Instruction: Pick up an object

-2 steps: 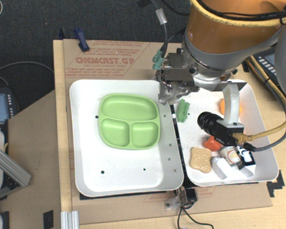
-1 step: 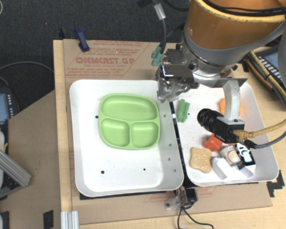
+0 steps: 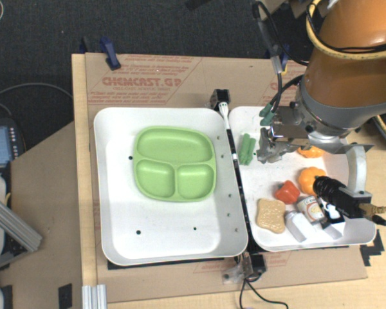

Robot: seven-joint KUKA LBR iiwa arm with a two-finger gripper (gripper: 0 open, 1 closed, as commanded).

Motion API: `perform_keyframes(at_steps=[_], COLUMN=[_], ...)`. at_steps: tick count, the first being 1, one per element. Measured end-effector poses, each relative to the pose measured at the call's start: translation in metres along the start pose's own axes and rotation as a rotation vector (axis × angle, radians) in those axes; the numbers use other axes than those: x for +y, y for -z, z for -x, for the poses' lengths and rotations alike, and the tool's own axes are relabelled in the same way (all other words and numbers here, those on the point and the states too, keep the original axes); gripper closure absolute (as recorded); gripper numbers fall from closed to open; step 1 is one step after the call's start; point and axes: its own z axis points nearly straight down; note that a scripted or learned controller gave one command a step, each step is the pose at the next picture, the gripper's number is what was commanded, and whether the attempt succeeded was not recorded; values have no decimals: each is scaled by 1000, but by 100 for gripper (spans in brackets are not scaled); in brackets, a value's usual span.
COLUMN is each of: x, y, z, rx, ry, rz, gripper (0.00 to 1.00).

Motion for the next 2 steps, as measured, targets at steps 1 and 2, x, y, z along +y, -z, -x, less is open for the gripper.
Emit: perform_keyframes(at_steps=[1, 2], x=[0, 1], y=[-136, -18], z=[20, -79], rx=[2, 11], ry=[8, 26], rz=[-6, 23], gripper=[100, 100])
